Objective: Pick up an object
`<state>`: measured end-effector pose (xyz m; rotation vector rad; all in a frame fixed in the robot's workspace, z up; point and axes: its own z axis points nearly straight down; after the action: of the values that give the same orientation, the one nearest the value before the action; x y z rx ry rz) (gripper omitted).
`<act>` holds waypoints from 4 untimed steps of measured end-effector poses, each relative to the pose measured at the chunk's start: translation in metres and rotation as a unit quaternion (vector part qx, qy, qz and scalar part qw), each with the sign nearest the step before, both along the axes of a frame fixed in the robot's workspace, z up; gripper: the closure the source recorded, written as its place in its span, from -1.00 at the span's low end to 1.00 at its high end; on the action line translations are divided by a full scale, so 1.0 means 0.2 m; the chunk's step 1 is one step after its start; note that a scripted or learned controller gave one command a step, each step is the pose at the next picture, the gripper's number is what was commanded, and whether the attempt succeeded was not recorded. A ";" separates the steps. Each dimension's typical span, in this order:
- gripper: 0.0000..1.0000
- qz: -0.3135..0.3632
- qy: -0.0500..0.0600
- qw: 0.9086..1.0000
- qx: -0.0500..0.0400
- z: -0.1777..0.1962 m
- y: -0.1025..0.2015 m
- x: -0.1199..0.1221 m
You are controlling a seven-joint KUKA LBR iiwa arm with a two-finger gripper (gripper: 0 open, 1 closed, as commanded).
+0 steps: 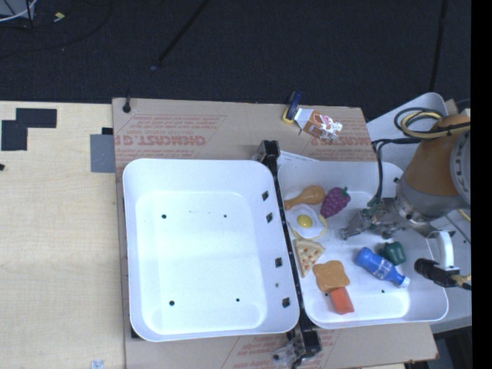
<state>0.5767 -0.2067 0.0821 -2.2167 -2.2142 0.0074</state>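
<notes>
Plastic bottle (380,266): blue, lying in the right bin (430,310), looking light, stiff and slippery; grasping across its middle seems safest.
Gripper (361,227): hovering low just above-left of it; I cannot tell its opening.
Neighbours: green piece (395,250) touching the bottle; grapes (335,201), fried egg (306,222), toast (331,275) crowding leftward.

A white right-hand bin (430,310) lies under the jaws, its twin, the left-hand bin (200,252), just beyond it on the side away from the arm. A black bracket (270,154) sits where the two rims meet. Both rest on a printed cardboard sheet (192,133) laid over a pale wooden bench (54,229). Up the view from the jaws, a small printed packet (321,126) lies beside a yellow-and-blue clip (292,108). Well away, past the far bin, a grey square (101,152) and black tape shapes (27,125) mark the wood.
</notes>
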 end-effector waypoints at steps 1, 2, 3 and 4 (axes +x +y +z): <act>-1.00 0.003 -0.005 1.000 -0.001 0.03 0.20 0.26; 1.00 0.001 -0.003 1.000 -0.001 0.08 0.19 0.25; 1.00 0.001 -0.005 1.000 -0.001 0.28 0.25 0.34; 1.00 0.002 -0.002 1.000 0.000 0.29 0.60 0.25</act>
<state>0.6271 -0.0872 0.1399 -2.2137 -2.2218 0.0031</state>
